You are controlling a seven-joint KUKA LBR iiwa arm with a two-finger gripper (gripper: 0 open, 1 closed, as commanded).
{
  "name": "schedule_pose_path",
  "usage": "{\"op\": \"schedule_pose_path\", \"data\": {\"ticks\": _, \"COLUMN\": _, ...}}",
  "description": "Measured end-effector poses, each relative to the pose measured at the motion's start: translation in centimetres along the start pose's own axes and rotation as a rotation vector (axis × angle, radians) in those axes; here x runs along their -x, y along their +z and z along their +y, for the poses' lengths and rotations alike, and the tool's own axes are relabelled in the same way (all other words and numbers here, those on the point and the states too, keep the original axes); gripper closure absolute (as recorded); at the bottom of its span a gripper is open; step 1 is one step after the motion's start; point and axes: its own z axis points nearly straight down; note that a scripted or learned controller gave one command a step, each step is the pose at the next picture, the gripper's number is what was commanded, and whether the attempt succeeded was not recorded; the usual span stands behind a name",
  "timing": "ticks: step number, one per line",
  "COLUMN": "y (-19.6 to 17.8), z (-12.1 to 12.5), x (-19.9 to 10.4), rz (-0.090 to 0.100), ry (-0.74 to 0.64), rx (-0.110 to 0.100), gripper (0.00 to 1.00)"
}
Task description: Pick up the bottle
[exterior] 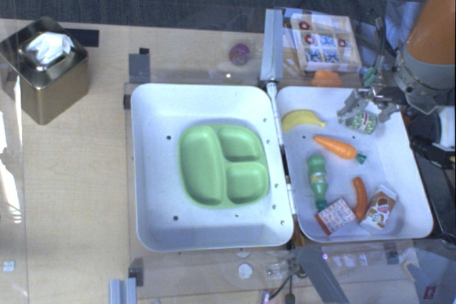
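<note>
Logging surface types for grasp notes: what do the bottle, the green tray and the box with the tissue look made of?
The bottle looks like glossy green plastic, with a pale highlight along its body. The green tray seems moulded matte plastic: soft rounded compartments, no glare. The tissue box looks like brushed metal, dull bronze with a faint sheen, though painted plastic is possible.

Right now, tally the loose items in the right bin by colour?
Yellow: 1, banana
Orange: 2, carrot, sausage
Green: 1, bottle
Red and white: 2, box, carton
Green and white: 1, small item by the gripper
Total: 7
</note>
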Motion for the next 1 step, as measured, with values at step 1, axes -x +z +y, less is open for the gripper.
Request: {"op": "schedule_pose_path", "data": {"ticks": 1, "y": -7.58, "z": 0.11, "x": 1.62, "rz": -0.002, "ry": 0.059, "rx": 0.006, "gripper": 0.0}}
